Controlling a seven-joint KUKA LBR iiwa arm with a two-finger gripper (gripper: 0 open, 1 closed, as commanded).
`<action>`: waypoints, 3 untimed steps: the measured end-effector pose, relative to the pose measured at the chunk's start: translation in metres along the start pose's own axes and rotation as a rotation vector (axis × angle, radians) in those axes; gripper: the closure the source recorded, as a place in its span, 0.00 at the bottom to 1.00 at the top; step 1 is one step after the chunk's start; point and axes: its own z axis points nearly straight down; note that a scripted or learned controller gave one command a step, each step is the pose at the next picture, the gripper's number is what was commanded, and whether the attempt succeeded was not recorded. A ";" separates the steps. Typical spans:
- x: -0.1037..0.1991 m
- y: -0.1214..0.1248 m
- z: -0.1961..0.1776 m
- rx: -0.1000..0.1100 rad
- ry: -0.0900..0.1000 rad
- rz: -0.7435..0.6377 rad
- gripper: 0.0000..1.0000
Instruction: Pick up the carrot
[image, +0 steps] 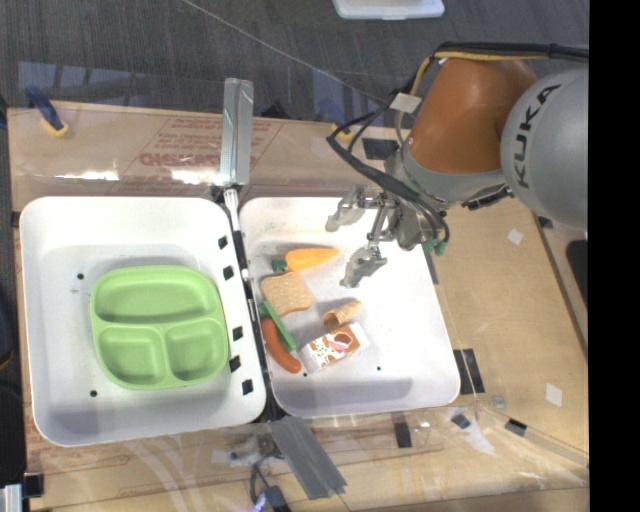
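Lying in the right bin (420, 385), the carrot (308, 259) is orange, tapered, green-stemmed; fingers (361, 268) spread above.

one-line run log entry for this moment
phase: approach | jaws: open, nothing between them | gripper: above right bin | carrot: lying in right bin, left of gripper, not grasped

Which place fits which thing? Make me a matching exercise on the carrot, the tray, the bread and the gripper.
Things:
1. carrot
2. tray
3. bread
4. gripper

Places:
A. in the left bin
B. just below the carrot's green end
C. above the right bin's top part, right of the carrot
D. lying across the right bin's upper middle

Pairs: 1-D, 2-A, 3-B, 4-C
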 end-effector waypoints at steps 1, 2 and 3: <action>-0.050 0.025 0.126 -0.004 0.004 -0.281 0.00; -0.053 0.026 0.112 -0.001 -0.005 -0.286 1.00; -0.059 0.069 0.043 0.000 -0.007 -0.839 1.00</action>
